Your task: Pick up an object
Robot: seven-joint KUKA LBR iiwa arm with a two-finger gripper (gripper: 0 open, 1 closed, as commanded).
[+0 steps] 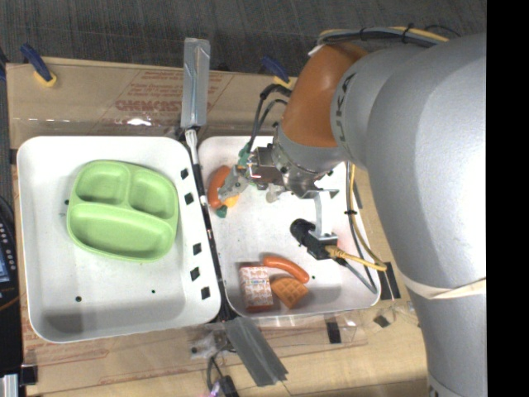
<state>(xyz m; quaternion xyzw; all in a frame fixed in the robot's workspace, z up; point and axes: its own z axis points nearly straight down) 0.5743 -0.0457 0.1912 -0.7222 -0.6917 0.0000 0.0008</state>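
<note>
The gripper (pixel 248 174) hangs low in the right bin (pixel 355 300), near the bin's left wall. It is right beside a little orange toy (pixel 218 185) that looks like a carrot. The parts there are dark and crowded, so I cannot tell how the gripper is set, or if it has the toy at all.

This could go wrong. The carrot lies very close to the wall, so one side of the gripper may bump the wall, I think. The carrot looks round and smooth, so it may roll or slip away when squeezed. The big arm (pixel 413 139) also fills much of the bin, so it may knock other toys.

More toys lie at the near end of the right bin. There is a red sausage (pixel 287 267), long and shiny. Next to it is a tan waffle (pixel 289 292) with small squares on it. Touching that is a small box (pixel 255 287) with a picture on it.

The left bin (pixel 33 222) holds a green plate (pixel 124 209). It looks like smooth plastic, with three dips and soft round corners. Both bins are white, shallow and smooth. They sit on brown cardboard (pixel 107 85) on the table.
</note>
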